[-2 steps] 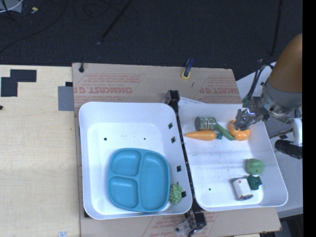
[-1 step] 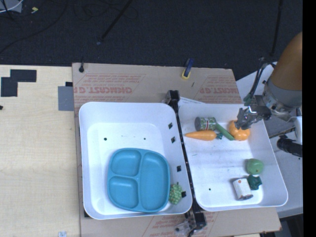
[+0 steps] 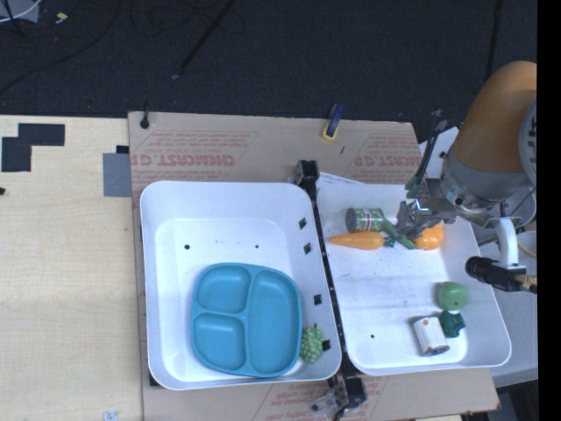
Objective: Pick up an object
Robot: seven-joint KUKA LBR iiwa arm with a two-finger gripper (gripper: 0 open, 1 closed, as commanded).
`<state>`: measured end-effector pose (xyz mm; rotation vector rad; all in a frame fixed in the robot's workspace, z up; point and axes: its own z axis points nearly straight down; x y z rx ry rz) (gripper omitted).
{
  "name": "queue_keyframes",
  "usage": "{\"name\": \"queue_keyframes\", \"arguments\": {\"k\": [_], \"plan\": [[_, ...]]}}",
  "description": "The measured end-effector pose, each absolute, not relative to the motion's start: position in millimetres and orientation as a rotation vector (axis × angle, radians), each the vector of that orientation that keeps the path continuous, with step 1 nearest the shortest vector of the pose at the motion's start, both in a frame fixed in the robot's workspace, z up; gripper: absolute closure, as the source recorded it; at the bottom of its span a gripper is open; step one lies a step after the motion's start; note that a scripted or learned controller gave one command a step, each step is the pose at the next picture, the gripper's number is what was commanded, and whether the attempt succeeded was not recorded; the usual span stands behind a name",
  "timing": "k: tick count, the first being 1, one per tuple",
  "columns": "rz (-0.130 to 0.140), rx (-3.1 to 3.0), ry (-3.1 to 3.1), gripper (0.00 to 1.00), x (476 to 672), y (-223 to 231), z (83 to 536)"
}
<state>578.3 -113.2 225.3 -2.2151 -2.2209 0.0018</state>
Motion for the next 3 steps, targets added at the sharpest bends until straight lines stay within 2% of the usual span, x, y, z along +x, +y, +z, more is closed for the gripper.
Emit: {"name": "queue_keyframes", "arguments": {"k": [3], "plan": [[0.003, -2.214, -2.222, 1.00, 572.5, 28.1, 221.1]]}}
